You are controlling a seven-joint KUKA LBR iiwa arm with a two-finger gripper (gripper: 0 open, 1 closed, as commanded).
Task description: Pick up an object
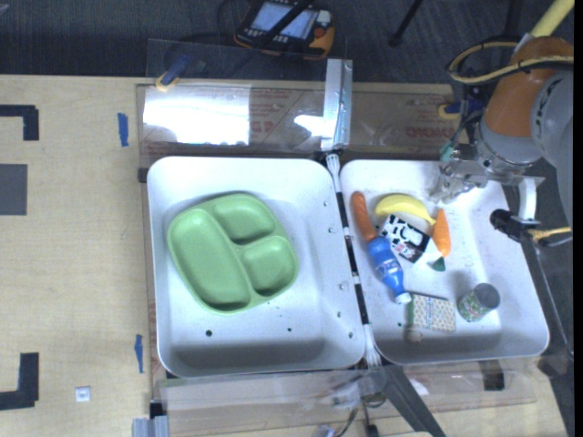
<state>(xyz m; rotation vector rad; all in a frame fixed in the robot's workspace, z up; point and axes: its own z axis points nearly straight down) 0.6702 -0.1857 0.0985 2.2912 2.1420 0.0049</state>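
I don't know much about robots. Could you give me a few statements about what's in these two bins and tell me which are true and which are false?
1. A green divided tray lies in the left bin. True.
2. The banana lies in the left bin. False: it lies in the right bin, among the other small things.
3. A blue bottle lies on its side in the right bin. True.
4. The claw holds the banana. False: the claw is at the right bin's far edge, apart from the banana.
5. A small can lies near the right bin's right side. True.
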